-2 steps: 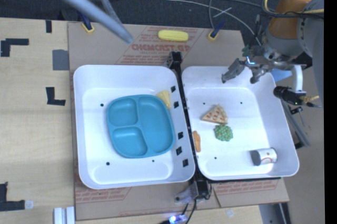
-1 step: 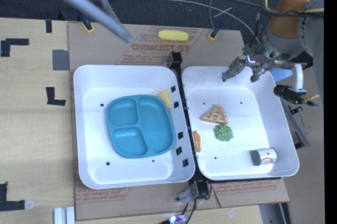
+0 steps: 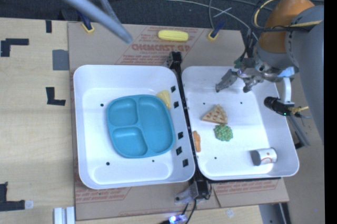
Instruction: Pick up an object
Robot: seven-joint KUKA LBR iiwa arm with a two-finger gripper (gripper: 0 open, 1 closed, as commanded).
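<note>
In the left bin [image 3: 84, 112]: blue divided tray [image 3: 140, 126], yellow piece [image 3: 164, 98] at its top-right corner. Red print on cardboard [image 3: 152, 49] behind, unreadable. Right bin [image 3: 274, 136]: orange piece [image 3: 196, 140], waffle wedge [image 3: 215, 114], green broccoli [image 3: 224, 133], grey-white cylinder [image 3: 263, 156]. Gripper [image 3: 234, 84] above bin's back, fingers spread, nothing between.

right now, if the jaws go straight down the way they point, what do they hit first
Most likely the bare white floor of the right-hand shallow bin. The open two-finger gripper hangs over its upper part, and the triangular tan waffle-patterned wedge lies lower-left of it, seemingly off that line. Depth is unclear.
</note>
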